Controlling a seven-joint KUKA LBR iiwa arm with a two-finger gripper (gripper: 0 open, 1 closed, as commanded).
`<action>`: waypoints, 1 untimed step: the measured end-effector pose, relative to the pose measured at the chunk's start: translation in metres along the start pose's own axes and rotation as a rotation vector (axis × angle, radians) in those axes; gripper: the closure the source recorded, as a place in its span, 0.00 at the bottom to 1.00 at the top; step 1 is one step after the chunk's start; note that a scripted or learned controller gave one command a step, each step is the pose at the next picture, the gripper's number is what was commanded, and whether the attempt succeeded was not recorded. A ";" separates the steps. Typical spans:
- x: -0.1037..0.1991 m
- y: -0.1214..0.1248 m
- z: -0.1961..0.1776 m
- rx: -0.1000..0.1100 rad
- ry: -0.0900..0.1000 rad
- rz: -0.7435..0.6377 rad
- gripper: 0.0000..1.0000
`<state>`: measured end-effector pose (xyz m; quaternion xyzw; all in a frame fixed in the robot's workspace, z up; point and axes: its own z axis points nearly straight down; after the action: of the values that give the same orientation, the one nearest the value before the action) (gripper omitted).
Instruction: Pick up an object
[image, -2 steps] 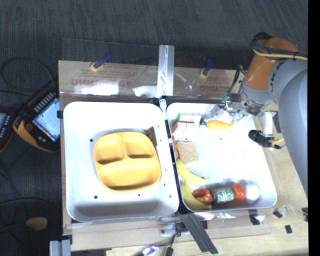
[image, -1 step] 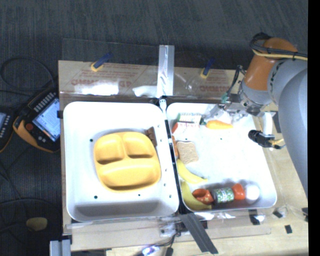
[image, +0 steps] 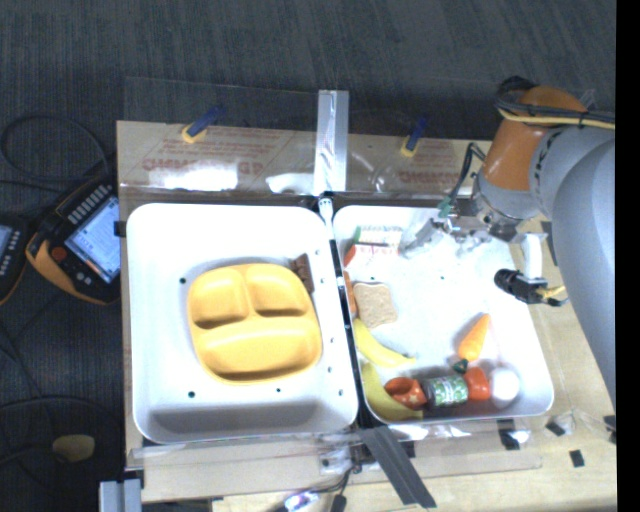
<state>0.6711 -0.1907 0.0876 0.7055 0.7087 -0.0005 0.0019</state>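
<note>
Two white bins sit side by side on the bench: the left bin and the right bin. One grey arm with an orange band reaches in from the right, and its gripper hangs over the far part of the right bin, above bare white floor, with its fingers spread apart and nothing between them.

In the left bin lies one yellow tray with three compartments, and one small brown piece touches its far right corner.

The right bin holds the loose objects. Two bananas lie along its left wall, one beside the other. One bottle lies on its side near the front wall, with a red body, a white cap end and a green label whose writing is too small to read. One slice of bread lies just beyond the bananas. One orange carrot lies tilted just above the bottle. One small red and white item lies at the far left corner; I cannot tell what it is.

Left of the bench lies one handheld pendant with a lit screen, unreadable.
</note>
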 end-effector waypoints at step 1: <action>-0.029 -0.071 -0.057 0.004 0.008 0.186 0.00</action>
<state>0.6000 -0.2199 0.1442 0.7684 0.6400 0.0008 -0.0024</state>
